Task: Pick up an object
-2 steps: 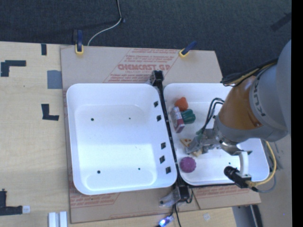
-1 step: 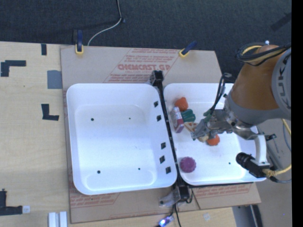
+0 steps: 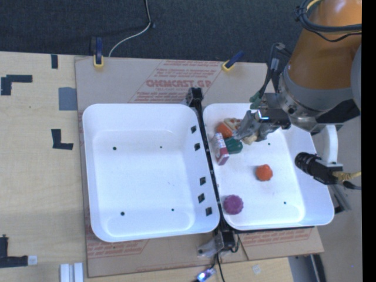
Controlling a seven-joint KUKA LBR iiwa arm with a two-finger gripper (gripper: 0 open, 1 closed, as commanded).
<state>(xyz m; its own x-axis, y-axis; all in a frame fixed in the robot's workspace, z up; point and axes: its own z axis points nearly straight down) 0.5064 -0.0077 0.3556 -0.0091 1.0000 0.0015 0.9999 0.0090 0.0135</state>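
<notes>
the end effector (image 3: pixel 249 129) hovers over a cluster of objects (image 3: pixel 226 140) in the right bin (image 3: pixel 305 213); its grip state cannot be told, nothing visibly lifted, the pick remains undone.

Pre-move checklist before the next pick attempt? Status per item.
1. Gripper over the right bin: ok.
2. Candidate targets in that bin, a cluster by the divider with a green object and a red-white packet: ok.
3. Isolated targets free: orange ball, purple object: ok.
4. Something already held: cannot tell.
5. Cluster items separated enough for a clean single pick: not ok.
</notes>
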